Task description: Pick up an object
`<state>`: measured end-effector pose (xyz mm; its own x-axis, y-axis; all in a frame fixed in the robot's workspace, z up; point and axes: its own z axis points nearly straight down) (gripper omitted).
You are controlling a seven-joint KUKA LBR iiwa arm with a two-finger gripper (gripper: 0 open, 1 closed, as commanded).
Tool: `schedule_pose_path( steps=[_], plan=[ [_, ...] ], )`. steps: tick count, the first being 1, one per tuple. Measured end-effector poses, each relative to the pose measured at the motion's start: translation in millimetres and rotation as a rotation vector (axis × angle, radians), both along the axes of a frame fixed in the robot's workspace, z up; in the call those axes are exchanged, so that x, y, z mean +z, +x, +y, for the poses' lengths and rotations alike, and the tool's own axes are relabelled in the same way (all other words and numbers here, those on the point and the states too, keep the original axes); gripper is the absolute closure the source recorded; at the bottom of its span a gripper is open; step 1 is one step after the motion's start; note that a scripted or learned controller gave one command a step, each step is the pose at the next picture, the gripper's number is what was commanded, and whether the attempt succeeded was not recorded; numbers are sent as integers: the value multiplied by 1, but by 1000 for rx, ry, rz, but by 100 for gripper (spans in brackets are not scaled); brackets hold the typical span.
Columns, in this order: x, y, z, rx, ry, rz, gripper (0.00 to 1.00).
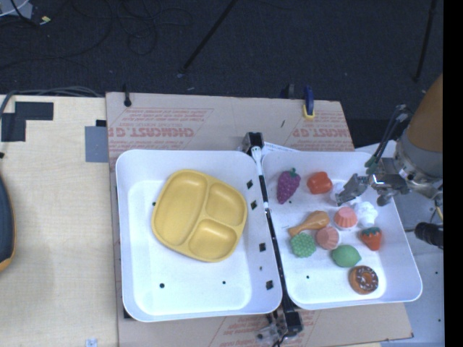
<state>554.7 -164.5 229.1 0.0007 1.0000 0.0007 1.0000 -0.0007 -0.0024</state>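
Hovered over right white bin (pixel 405 284) near its right edge: grey two-finger gripper (pixel 352 190), grip state impossible to tell. Best centred above pink cupcake toy (pixel 346 217) before descending.

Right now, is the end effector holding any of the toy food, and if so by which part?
Nothing is seen held. The end effector hangs over the right bin, above the pink cupcake, with no toy between its fingers.
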Motion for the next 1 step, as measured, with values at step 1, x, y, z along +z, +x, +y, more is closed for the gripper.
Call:
schedule_pose_path(
  steps=[1],
  plan=[
    [-147,-24,6,0,0,0,0]
  ],
)
